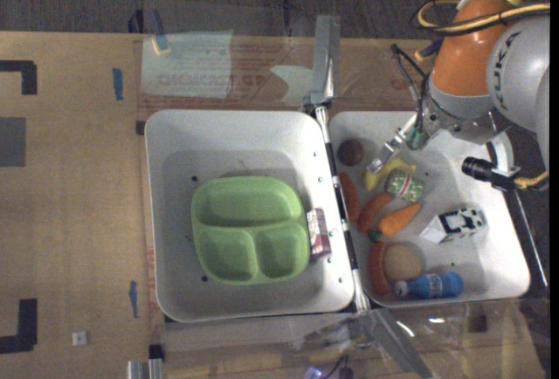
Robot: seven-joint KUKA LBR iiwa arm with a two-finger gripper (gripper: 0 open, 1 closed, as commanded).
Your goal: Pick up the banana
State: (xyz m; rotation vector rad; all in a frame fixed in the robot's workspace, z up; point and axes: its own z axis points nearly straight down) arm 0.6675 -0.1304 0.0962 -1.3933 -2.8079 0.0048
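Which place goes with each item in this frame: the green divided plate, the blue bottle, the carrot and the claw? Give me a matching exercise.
Things:
1. green divided plate
2. blue bottle
3. carrot
4. claw

Places:
A. near front edge of the right bin
B. over the yellow banana
C. in the left bin
D. middle of the right bin

Pairs: 1-C, 2-A, 3-D, 4-B

The grey arm [524, 80] enters from about three o'clock, its bulky orange band [467, 54] sitting toward one o'clock of the view. Below the band the wrist angles down toward seven o'clock, ending in the slim gripper [384, 157]. Its pale fingers [393, 146] point the same way, lying close together; whether they are parted or closed is too small to tell.
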